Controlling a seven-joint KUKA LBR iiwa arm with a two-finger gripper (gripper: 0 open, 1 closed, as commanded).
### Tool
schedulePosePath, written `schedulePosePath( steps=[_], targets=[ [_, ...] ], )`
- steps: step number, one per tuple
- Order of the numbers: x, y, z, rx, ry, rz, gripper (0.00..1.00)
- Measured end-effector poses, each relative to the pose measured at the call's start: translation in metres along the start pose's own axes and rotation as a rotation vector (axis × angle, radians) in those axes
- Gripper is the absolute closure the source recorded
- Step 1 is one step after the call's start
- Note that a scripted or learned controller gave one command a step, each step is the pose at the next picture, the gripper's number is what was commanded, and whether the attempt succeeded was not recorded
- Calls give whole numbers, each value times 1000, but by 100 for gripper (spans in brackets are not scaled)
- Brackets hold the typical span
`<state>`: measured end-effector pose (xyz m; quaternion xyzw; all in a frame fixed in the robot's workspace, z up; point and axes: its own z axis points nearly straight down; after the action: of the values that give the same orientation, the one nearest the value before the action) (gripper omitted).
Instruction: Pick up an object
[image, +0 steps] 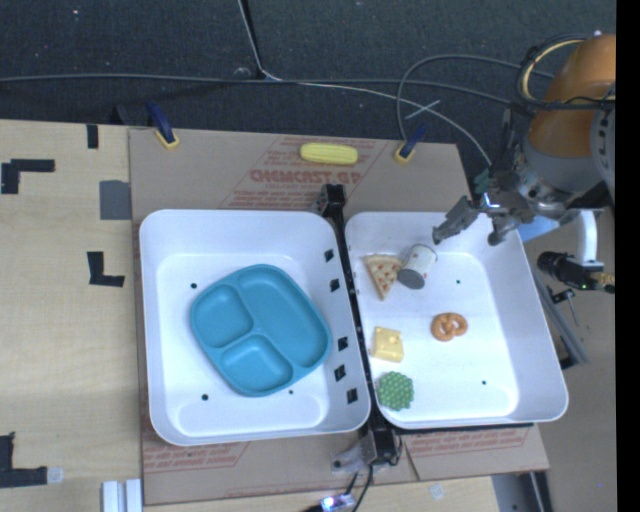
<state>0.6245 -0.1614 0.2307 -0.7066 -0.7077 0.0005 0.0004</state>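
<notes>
The right bin (520, 330) holds several small objects: a waffle-patterned wedge (381, 273), a grey and white cylinder (415, 267) lying on its side, an orange pretzel (449, 326), a yellow cheese block (388, 344) and a green bumpy ball (395, 390). My gripper (473, 226) hovers above the bin's back right corner, open, its two dark fingers (452, 222) spread wide with nothing between them. The cylinder lies just left of and below the left finger.
A blue divided plate (259, 328) lies in the left bin (160, 320). A yellow banana-like piece (328, 153) rests on the cardboard behind the bins. Clamps (163, 130) and cables (420, 90) sit along the back edge.
</notes>
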Motion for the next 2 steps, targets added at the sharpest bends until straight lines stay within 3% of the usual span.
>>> schedulePosePath(
  steps=[2],
  targets=[
    [13,-5,96,4,0,0,0]
  ],
)
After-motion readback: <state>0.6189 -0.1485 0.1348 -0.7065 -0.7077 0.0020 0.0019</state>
